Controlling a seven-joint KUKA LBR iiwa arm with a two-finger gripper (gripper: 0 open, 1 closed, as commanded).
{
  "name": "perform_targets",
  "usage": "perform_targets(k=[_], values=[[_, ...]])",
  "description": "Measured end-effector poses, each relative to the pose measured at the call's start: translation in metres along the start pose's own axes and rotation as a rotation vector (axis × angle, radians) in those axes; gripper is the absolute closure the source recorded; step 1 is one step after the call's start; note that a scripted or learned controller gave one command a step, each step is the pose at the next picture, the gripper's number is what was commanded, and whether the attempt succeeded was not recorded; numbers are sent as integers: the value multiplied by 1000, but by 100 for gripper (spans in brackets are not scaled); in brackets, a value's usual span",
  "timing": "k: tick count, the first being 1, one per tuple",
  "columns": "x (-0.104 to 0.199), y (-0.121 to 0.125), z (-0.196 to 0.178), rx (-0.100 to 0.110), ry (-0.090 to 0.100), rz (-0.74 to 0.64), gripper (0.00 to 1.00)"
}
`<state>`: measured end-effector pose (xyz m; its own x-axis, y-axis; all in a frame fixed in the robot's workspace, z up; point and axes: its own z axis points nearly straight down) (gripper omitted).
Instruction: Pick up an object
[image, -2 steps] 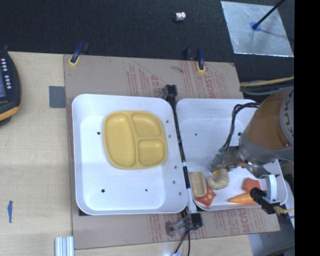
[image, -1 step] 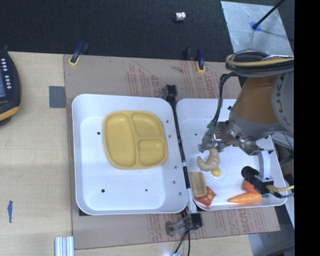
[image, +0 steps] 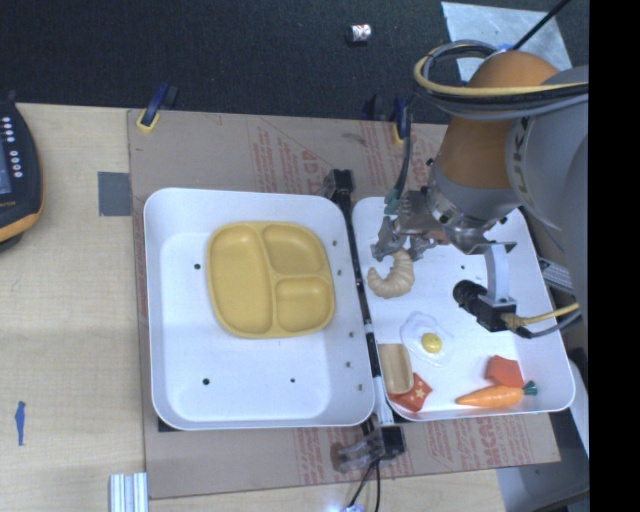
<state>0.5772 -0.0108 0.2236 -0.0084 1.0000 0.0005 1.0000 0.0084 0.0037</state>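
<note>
The grey arm's metal two-finger pincer (image: 402, 243) hung low at the ten o'clock corner of the right shallow white bin (image: 452, 398), its tips at the upper end of a pale tan croissant-shaped toy pastry (image: 392, 278), though whether it was open or clamped on the pastry could not be told. Further toward six o'clock in that bin lay a fried-egg toy (image: 429, 340), a tan bread slice (image: 396, 367), a red piece (image: 412, 394) and an orange carrot (image: 492, 397). The left white bin (image: 180, 400) on the desk (image: 70, 330) carried a yellow three-compartment plastic plate (image: 268, 278).
</note>
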Motion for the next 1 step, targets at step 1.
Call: perform_targets(k=[1], values=[[55, -6, -20, 4, 1, 0, 100]])
